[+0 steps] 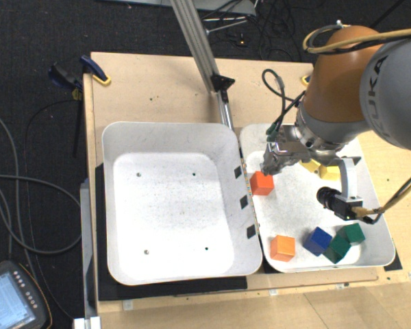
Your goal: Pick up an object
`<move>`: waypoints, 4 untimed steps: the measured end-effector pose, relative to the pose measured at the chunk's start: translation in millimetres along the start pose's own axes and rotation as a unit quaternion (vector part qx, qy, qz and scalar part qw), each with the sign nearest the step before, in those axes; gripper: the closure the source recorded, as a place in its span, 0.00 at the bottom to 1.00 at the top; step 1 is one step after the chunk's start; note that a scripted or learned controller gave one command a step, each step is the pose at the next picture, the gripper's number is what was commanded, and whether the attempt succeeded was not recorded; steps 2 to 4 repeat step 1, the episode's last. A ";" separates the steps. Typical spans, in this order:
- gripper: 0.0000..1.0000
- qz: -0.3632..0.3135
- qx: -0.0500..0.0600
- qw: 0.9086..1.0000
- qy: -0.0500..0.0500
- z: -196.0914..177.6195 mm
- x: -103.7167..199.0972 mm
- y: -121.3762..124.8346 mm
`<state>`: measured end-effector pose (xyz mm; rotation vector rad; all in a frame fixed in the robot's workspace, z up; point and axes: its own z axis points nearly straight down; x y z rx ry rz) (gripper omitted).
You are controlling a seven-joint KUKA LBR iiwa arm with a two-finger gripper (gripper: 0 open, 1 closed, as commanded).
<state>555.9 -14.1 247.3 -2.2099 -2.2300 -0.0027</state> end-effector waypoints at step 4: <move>1.00 0.000 0.000 1.000 0.000 -3.6 46.7 -3.4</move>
